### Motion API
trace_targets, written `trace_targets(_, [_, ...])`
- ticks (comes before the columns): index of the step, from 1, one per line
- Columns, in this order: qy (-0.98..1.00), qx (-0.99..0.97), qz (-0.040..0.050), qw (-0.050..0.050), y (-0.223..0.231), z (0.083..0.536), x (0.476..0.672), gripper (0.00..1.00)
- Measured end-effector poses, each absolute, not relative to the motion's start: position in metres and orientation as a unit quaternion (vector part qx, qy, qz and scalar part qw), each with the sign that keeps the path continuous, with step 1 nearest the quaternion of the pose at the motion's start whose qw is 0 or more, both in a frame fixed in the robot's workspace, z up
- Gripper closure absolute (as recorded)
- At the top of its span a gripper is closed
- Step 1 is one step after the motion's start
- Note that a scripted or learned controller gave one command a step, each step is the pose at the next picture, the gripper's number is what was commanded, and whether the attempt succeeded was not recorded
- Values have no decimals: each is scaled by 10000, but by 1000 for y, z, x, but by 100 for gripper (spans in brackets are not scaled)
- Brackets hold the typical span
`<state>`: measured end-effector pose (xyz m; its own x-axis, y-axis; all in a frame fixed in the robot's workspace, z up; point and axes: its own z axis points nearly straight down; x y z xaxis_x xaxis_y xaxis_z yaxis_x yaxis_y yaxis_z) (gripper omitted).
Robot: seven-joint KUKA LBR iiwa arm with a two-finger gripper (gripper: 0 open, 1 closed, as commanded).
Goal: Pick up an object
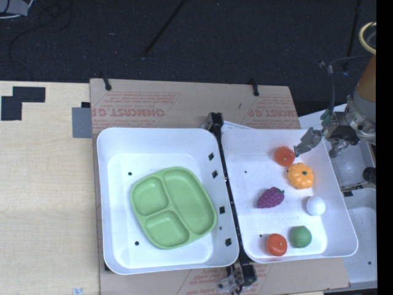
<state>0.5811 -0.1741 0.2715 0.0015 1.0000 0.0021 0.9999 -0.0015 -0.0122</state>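
While the arm reaches in low, pincer beside red tomato, grip state unclear

A: Colours, left bin?
B: Left bin white, with one pale green divided plate.
A: Right bin?
B: Right bin white too. Red tomato, orange pumpkin with a green stem, purple grapes, white ball, green ball, and a red-orange fruit.
A: Underneath?
B: Brown cardboard with red print, on a light wood surface with black and grey patches.
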Motion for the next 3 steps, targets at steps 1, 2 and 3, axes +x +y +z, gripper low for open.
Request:
trace_targets(1, [-7072, -7071, 3, 2, -174, 278, 583, 0])
trace_targets(2, [-7073, -7069, 17, 30, -168, 233, 579, 0])
trace_targets(3, [-7070, -7072, 22, 41, -161, 175, 570, 0])
